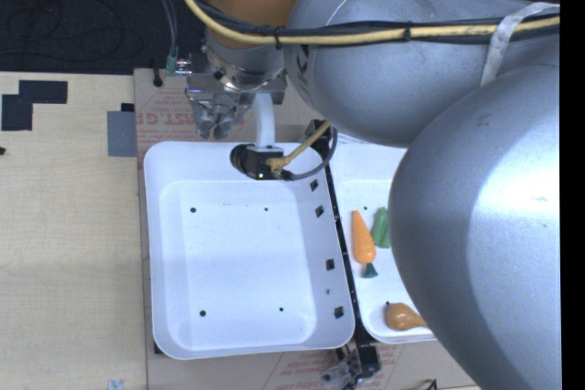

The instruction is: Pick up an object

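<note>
My gripper (pixel 218 120) hangs over the far rim of the left white bin (pixel 238 260), below the orange band of the wrist. Nothing shows beneath it, and it is too small and dark to read its state. In the right bin (pixel 370 173) lie an orange carrot-shaped toy (pixel 363 238), a green piece (pixel 380 226) touching its right side, and a yellow-orange rounded object (pixel 403 317) near the front rim. The grey arm covers most of the right bin.
A black device with a yellow cable (pixel 259 162) hangs at the left bin's far edge beside the gripper. A black divider strip (pixel 331 237) runs between the bins. Light wooden bench (pixel 64 224) extends to the left.
</note>
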`<action>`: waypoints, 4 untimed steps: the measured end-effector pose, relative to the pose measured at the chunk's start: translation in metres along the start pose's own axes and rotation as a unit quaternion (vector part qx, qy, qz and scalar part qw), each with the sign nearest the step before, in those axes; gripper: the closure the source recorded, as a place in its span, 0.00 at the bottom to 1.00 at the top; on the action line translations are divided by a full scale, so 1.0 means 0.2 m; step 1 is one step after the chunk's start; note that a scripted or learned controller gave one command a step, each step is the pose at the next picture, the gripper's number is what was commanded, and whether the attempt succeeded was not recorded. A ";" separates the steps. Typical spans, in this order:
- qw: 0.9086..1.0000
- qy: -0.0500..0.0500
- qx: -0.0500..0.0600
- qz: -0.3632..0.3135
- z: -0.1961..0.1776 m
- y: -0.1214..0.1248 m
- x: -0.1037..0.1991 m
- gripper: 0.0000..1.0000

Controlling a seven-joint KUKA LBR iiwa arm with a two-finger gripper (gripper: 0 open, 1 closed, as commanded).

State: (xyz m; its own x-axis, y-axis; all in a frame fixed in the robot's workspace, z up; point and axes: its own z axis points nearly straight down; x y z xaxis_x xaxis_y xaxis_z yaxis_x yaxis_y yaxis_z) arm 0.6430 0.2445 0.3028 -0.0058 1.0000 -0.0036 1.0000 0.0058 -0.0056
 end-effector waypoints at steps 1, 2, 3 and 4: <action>1.000 -0.001 0.001 -0.002 -0.05 0.00 0.00 1.00; 1.000 0.000 0.001 0.003 0.25 0.00 0.00 1.00; 1.000 0.003 -0.005 0.002 -0.25 0.01 -0.01 1.00; 1.000 0.000 0.000 -0.001 -0.26 0.00 -0.01 1.00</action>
